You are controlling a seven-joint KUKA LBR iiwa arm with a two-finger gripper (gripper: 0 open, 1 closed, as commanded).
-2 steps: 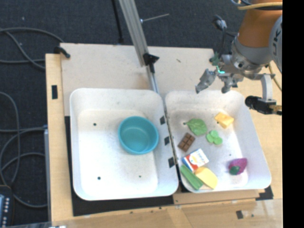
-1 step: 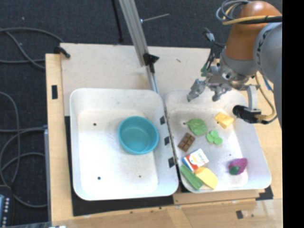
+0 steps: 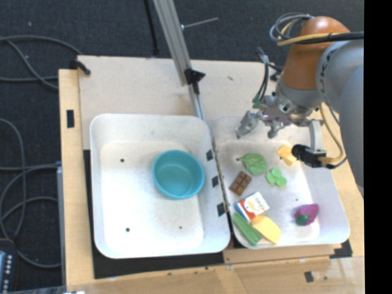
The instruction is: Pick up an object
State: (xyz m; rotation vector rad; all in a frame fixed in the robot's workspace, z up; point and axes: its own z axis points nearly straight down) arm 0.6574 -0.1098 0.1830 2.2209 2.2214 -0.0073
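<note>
While my tool (image 3: pixel 262 124) hovers spread and empty at the right bin's (image 3: pixel 334 196) twelve o'clock rim, its centre lies bare.

Teal bowl (image 3: pixel 178 174) in the left bin (image 3: pixel 107 133) — tool (image 3: pixel 260 124) above the right bin's (image 3: pixel 334 216) far edge, fingers spread, empty.

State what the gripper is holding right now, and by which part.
Nothing is held. The gripper hangs open over the far edge of the right bin, with no object between its fingers.
</note>
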